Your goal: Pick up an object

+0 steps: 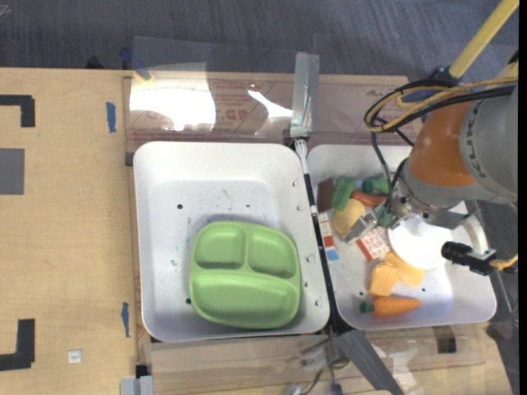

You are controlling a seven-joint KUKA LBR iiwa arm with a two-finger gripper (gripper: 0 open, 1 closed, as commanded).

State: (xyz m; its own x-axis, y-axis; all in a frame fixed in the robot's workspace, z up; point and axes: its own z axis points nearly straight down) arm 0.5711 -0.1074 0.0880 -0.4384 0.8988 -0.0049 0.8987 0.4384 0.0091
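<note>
The right bin (pixel 473 299) holds several toy foods. An orange carrot (pixel 392 305) lies near its front wall, with a yellow ridged wedge (pixel 381 279) just behind it. A red and white packet (pixel 372 243) lies mid-bin. A yellow fruit (pixel 350 213), a brown block (pixel 327 192), a green piece (pixel 346 188) and an orange piece (pixel 368 197) crowd the back left corner. My gripper (pixel 377 218) hangs low over that cluster, right beside the yellow fruit and above the packet. The arm's orange band (pixel 436 156) stands behind it.
The left bin (pixel 160 179) carries a green divided plate (pixel 245 276) toward its front. A white round object (pixel 416 246) sits in the right bin beside the packet. Small red and blue bits (pixel 330 253) lie along the wall between the bins. Cables loop above the arm.
</note>
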